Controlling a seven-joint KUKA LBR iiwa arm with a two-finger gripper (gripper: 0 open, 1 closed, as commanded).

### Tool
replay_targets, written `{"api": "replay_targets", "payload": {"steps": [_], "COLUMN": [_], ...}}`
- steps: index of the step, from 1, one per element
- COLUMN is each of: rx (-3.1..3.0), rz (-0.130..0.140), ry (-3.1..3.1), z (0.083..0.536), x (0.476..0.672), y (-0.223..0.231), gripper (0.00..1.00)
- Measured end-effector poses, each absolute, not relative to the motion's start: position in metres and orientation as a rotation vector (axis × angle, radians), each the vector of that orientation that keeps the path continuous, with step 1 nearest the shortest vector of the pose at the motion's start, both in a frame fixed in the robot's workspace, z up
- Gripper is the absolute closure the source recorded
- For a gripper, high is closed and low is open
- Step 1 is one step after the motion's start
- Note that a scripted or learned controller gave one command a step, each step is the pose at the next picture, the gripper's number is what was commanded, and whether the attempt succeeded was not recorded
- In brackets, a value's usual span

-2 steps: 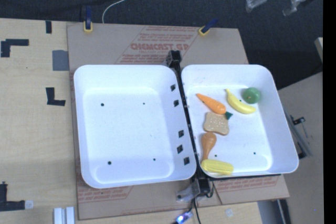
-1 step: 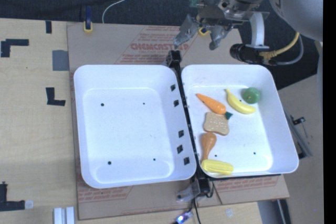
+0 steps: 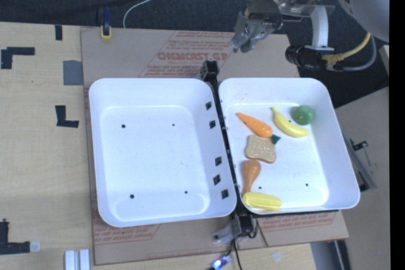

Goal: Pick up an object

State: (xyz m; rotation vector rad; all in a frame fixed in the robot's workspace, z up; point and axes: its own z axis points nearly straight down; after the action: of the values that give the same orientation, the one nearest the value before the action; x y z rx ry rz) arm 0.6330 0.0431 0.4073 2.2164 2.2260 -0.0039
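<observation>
Grey arm hung above the right bin [image 3: 329, 136]; whether its jaws [image 3: 245, 40] were parted could not be told; the carrot [image 3: 254, 124] lay inside.

Red "CHEMCAST" printed on the cardboard sheet [image 3: 183, 54]

You're looking at two white bins, the left bin [image 3: 152, 155] and right bin [image 3: 329, 136], sitting mid-frame on a cardboard sheet [image 3: 183, 54]. A white cable [image 3: 142, 0] is trailing across the upper left, ending near a yellow clamp [image 3: 105, 31]. Black tape marks [image 3: 63, 116] are lying at left.
</observation>
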Motion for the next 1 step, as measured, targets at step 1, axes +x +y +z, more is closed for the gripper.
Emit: {"api": "replay_targets", "payload": {"steps": [1], "rx": [2.217], "rz": [-0.005], "ry": [2.226], "z": [0.4067], "x": [0.6329], "y": [0.0431], "gripper": [0.0]}}
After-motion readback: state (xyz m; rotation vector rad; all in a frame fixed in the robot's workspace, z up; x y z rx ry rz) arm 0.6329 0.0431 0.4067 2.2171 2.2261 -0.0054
